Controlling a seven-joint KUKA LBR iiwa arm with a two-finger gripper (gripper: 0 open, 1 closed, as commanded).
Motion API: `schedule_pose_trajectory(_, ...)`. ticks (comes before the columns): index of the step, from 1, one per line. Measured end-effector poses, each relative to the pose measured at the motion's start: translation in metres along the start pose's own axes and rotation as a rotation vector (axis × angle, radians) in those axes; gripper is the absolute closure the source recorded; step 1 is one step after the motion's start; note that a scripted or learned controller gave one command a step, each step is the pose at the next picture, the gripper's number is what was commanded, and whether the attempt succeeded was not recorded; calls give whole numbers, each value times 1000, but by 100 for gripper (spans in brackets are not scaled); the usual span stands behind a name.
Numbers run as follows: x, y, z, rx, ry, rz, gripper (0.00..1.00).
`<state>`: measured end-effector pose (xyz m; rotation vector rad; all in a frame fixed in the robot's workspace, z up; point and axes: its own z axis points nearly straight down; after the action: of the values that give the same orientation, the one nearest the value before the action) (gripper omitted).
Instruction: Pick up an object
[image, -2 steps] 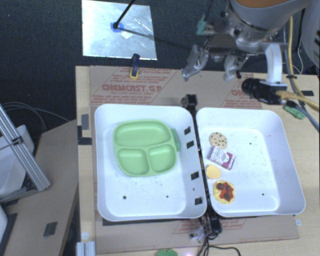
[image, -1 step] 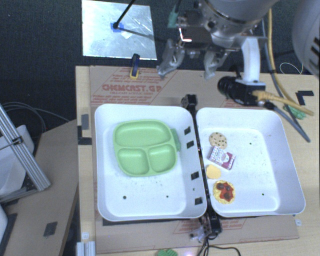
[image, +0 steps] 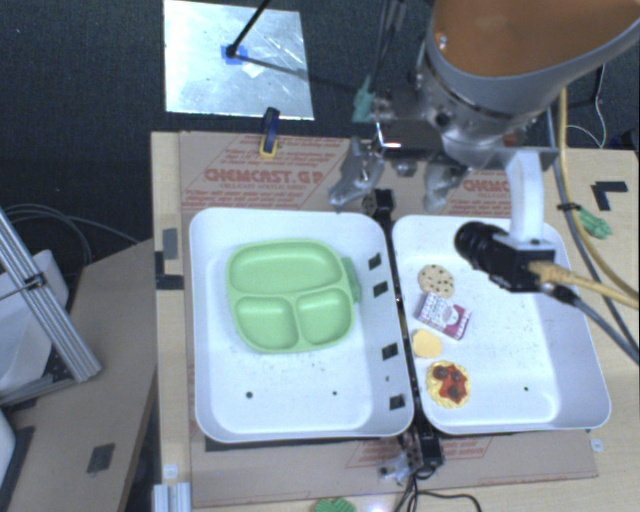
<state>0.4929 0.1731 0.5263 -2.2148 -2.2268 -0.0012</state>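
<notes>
In the right bin (image: 560, 350), along its left side, lie several small objects: a round chocolate-chip cookie (image: 435, 279), a red and white packet (image: 442, 316), a yellow disc (image: 427, 344) and a small pizza-like piece (image: 448, 383). My gripper (image: 396, 192) hangs over the far edge of the bins, above the seam between them. It is open, fingers spread wide, with nothing between them. It stands well beyond the cookie and apart from all the objects.
A green divided tray (image: 292, 296) fills the middle of the left bin (image: 215, 400). A black cylinder (image: 497, 256) on the arm overhangs the right bin's far part, with yellow cables (image: 600, 290) trailing right. Black clips line the seam between the bins.
</notes>
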Motion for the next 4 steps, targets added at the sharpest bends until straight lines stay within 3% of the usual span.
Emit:
schedule_pose_trajectory(1, 58, -7, -9, -3, 2, -4, 0)
schedule_pose_trajectory(2, 61, 60, -9, -6, 0, 6, 0)
schedule_pose_trajectory(3, 59, 144, -10, -9, 0, 7, 0)
schedule_pose_trajectory(4, 61, 104, -9, 0, 0, 1, 0)
